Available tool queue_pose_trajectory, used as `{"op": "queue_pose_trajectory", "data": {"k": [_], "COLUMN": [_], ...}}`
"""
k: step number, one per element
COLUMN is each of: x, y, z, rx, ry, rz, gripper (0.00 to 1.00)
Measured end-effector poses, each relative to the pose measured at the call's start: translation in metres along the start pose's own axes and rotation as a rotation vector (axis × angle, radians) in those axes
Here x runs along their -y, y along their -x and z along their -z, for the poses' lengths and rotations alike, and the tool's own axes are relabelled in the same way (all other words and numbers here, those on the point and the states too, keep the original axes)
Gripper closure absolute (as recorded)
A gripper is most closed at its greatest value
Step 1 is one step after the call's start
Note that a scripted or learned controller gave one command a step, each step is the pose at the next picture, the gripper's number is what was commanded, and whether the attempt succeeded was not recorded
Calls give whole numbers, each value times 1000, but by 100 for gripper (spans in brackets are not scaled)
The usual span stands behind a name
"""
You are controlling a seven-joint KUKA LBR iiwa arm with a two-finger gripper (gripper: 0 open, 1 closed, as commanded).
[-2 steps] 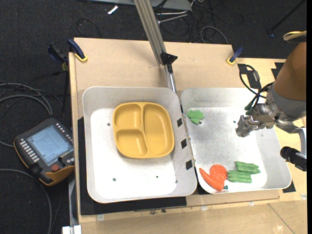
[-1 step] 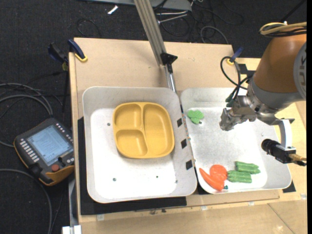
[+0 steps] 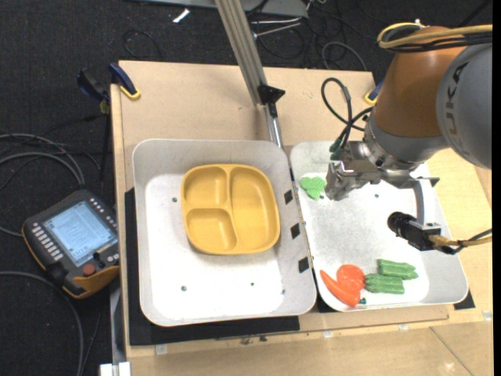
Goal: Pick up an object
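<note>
We see the gripper (image 3: 338,185) low over the far left part of the right bin (image 3: 352,229), just right of a small light-green piece (image 3: 313,186) lying by that bin's left wall; we cannot tell how its jaws stand, as the wrist hides them. Along the same bin's near edge lie a red tomato (image 3: 351,275) touching an orange carrot (image 3: 338,288), with two green pea pods (image 3: 391,276) just to their right. A yellow divided plate (image 3: 231,208) sits in the left bin (image 3: 156,233).
</note>
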State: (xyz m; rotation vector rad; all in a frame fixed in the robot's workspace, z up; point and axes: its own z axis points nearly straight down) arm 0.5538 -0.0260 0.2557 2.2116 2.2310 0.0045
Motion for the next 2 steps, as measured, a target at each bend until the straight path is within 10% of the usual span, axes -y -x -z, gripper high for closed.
{"op": "queue_pose_trajectory", "data": {"k": [2], "x": [-28], "y": [-98], "z": [-9], "rx": [0], "ry": [0], "rz": [-1], "gripper": [100]}}
